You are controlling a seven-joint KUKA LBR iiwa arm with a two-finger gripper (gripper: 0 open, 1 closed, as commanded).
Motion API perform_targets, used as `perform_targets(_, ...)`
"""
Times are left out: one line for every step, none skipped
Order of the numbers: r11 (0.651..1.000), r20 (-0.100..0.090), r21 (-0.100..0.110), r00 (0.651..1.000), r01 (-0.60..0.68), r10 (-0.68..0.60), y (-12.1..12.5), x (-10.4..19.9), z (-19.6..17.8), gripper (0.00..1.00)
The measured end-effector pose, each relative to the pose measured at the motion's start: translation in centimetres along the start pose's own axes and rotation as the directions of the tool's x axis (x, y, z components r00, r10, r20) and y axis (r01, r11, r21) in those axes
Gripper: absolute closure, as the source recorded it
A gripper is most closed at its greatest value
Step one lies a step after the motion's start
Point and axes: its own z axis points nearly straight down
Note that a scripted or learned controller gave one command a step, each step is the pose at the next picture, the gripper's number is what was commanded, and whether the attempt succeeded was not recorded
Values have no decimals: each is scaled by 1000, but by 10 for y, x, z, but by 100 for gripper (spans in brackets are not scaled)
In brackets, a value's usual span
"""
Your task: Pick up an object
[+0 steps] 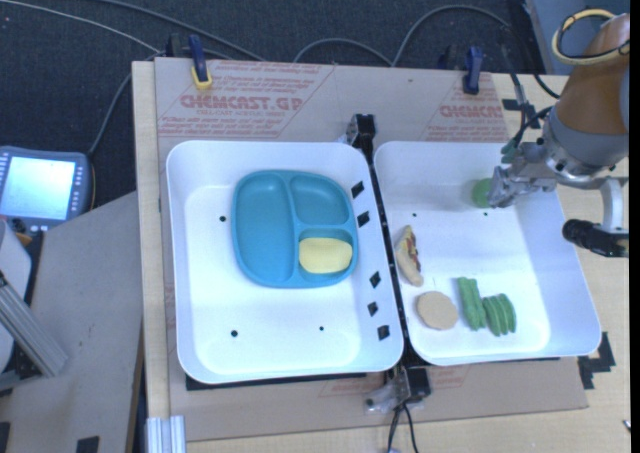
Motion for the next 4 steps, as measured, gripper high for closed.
perform_targets(1000, 0, -1, 1000, 1, -1, 9, 8, -55, 100)
perform_targets(1000, 0, -2, 1000, 0, 0, 9, 13, -119, 100)
perform_targets(1000, -4, 8, 1000, 3, -3, -2, 62, -118, 100)
perform_targets(1000, -4, 10, 1000, 2, -2, -33, 110, -115, 100)
